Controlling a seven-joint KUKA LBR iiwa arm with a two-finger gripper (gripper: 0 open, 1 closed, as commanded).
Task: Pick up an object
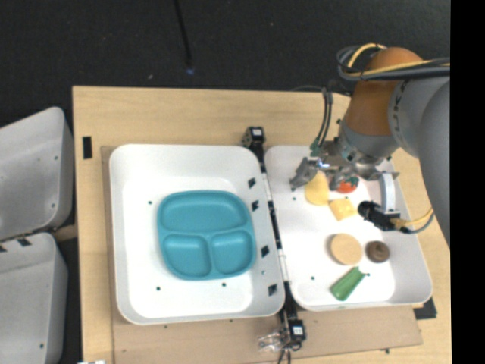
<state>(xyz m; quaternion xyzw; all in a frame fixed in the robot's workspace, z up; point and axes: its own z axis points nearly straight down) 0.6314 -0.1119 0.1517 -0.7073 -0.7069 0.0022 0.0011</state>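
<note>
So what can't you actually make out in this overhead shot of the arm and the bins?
- Gripper: the wrist above it hides the fingertips in the camera view, so open or shut is unclear.
- Red object: mostly covered by the gripper; its shape is unreadable.
- Yellow piece: its top edge runs under the gripper, so contact is uncertain.
- Small brown object: too small to identify.

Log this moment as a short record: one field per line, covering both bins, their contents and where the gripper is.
left bin: holds a teal divided tray, lying flat near its middle
right bin: holds the loose items
yellow piece: upper part of right bin, directly under the gripper
yellow block: just below and right of the yellow piece
tan disc: middle of right bin
brown round item: right beside the tan disc
green item: near the front edge, tilted
gripper: low over the yellow piece; grasp cannot be told
</note>
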